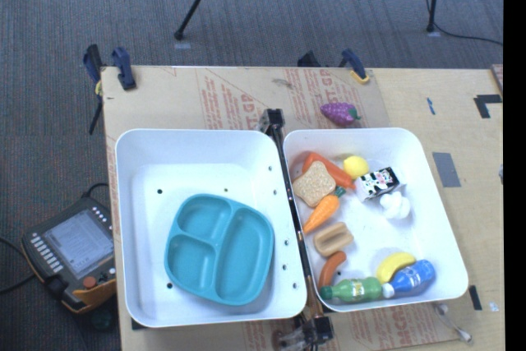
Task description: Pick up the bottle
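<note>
A green bottle (355,289) lies on its side along the near wall of the right bin (440,201), its cap pointing left. Just to its right lies a blue bottle (411,278) with a white cap, tilted up to the right. A yellow banana (394,265) rests against the top of the blue bottle, and a red sausage (332,266) lies just above the green bottle's neck.
The right bin also holds a bread slice (315,182), carrot (321,213), lemon (355,167), milk carton (377,182), a white piece (395,205) and a tan bun (332,238). A teal divided plate (219,248) sits in the left bin (140,177). Purple grapes (339,113) lie on the bench behind.
</note>
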{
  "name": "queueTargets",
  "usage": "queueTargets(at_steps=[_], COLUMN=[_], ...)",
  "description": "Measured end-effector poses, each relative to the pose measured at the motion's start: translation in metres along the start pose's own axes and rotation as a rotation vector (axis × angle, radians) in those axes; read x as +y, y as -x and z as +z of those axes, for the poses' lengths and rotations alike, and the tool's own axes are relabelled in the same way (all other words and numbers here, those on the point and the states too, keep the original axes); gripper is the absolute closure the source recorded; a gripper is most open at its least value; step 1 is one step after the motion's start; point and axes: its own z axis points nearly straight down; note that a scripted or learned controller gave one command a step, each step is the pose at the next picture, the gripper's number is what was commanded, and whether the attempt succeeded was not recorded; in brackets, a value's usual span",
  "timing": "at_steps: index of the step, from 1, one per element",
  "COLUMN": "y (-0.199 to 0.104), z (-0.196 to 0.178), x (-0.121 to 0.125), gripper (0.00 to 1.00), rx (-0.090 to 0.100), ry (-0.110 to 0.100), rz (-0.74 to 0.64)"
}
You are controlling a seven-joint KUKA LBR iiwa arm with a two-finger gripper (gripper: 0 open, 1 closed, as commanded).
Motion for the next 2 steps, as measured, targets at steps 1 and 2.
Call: queueTargets(at_steps=[1,2], y=[-0.0073,-0.0095], z=[-0.0053,-0.0006], x=[0.0089,0.0114], gripper=[1.0,1.0], rx=[-0.001,0.0], ry=[-0.001,-0.001], rz=[-0.153,-0.365])
